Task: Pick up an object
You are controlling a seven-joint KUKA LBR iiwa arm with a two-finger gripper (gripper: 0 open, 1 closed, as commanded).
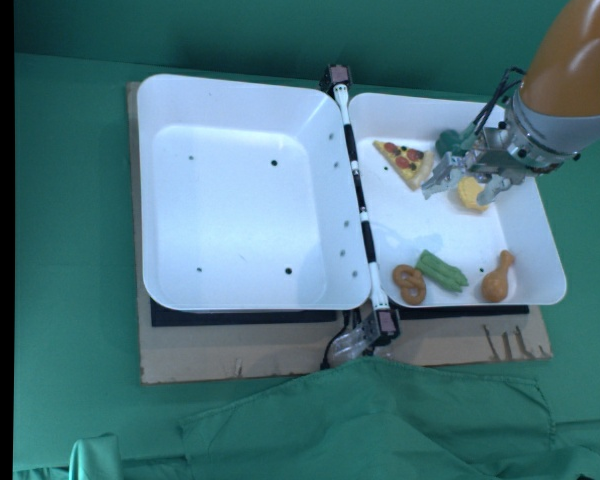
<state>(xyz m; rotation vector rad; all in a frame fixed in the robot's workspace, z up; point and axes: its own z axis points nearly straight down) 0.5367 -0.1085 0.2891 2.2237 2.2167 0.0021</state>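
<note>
Five small toy foods lie in the right bin [540, 258], while the left bin [160, 248] sits beside it across a thin divider rail [358, 183]. A pizza slice [404, 160] rests near the far left of the right bin, a pretzel [410, 283] and a green bean pod [442, 270] lie touching or nearly so at the near edge, a chicken drumstick [497, 277] sits in the near right corner, and a yellow piece [470, 194] lies toward the far right wall. The gripper [465, 180] hangs low right above that yellow piece, its fingers spread apart on either side of it, with nothing visibly clamped between them. A dark green lump [448, 142] shows just behind the gripper, too hidden to identify. The yellow piece looks like the likeliest target; I judge it light, rigid moulded plastic, smooth and a bit slippery, not fragile. Its shape is partly covered, so the best grip is a guess: close across its narrowest width near the middle, low enough that the rounded surface does not squirt out from between the fingers. The bin floor is slick, so a glancing touch could push the piece away toward the wall instead of trapping it.
</note>
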